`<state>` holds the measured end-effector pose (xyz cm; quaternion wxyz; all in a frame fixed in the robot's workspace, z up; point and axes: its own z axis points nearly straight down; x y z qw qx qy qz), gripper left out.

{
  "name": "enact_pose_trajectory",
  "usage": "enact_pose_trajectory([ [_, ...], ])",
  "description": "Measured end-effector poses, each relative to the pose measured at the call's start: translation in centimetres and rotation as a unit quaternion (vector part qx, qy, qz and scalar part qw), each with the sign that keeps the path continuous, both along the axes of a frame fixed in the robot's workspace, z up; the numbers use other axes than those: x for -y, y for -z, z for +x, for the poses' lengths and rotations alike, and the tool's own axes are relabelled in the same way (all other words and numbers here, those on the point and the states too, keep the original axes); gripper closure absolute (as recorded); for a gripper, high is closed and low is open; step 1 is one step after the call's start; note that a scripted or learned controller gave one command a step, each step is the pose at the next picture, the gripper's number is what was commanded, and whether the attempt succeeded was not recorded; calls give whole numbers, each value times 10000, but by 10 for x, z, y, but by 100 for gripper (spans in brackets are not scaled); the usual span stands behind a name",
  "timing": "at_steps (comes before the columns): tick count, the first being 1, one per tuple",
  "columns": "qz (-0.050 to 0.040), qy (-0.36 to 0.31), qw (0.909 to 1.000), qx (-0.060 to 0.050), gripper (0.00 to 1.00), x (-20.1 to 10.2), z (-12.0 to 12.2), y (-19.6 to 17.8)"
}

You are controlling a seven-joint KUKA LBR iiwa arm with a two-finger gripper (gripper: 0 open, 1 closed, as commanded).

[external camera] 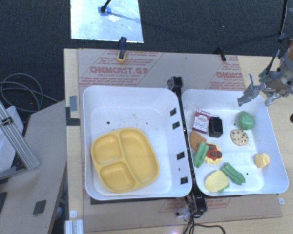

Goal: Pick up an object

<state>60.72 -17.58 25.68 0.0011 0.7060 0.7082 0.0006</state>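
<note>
- Tool [258,92] hangs over the far right corner of the right bin [278,179], on the grey arm [288,77]. Two fingers show spread apart, nothing between them: wide and bare.
- Nearest candidate: green ball [245,120], just below the tool, slightly toward the bin's middle. Looks like a light plastic toy food, hard and smooth, likely to roll or squirt out of a pinch. Take it across its widest part, fingers centred. Roundish, no clear long axis.
- Cookie [240,137], below the ball, further from the tool. Flat disc lying face up, thin; only its edges offer a grip.
- Black block [215,126] and red box [201,121], to the tool's lower left, touching or nearly so. Both stiff and boxy, long axes running roughly away from the camera. Crowding makes finger room doubtful.
- Yellow lump [261,159], well below the tool near the bin's right wall, sits alone; probably an easy pick.
- Green beans [233,173] lie farthest below, long axis slanting down to the right; grip across the narrow width.
- Yellow tray [124,158] in the left bin [102,94], well apart from the tool.
</note>
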Motion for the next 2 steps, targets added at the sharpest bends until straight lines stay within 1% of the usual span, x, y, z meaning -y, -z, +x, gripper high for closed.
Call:
enact_pose_trajectory([
  [1, 31, -19, 10000, -31, 0, -64, -17, 177],
  [2, -3, -22, 10000, 29, 0, -68, 52, 171],
])
